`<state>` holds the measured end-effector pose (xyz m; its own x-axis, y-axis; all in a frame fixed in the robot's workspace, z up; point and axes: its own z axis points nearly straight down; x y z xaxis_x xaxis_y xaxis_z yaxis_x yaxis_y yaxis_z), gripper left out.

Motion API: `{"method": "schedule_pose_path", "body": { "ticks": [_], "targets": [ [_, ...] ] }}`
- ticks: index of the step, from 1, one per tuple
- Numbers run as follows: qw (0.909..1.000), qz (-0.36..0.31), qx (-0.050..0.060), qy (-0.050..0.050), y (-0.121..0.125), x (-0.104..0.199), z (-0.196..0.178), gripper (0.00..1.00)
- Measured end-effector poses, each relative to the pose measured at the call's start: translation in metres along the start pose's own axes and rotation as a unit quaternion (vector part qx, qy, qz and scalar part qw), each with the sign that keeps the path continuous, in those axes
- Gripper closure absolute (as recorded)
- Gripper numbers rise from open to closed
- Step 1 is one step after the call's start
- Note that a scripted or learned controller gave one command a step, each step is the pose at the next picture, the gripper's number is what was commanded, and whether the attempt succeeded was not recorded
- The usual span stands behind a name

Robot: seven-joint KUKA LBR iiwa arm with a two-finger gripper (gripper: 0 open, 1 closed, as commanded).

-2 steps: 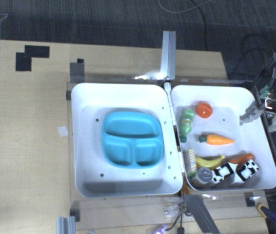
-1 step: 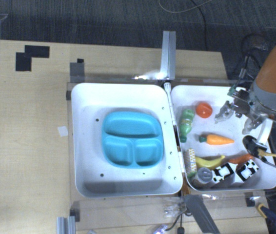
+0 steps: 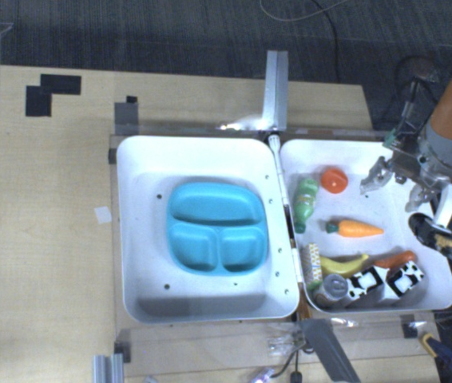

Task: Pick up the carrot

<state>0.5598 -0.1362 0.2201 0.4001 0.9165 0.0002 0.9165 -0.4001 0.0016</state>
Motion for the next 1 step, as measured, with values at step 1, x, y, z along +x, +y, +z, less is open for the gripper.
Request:
{"method": "schedule_pose_path", "body": {
  "ticks": [1],
  "targets": [
    [0.9988,0.048,0.001,0.000,-0.0431,0.0111,0.0230,0.00]
  ]
}}
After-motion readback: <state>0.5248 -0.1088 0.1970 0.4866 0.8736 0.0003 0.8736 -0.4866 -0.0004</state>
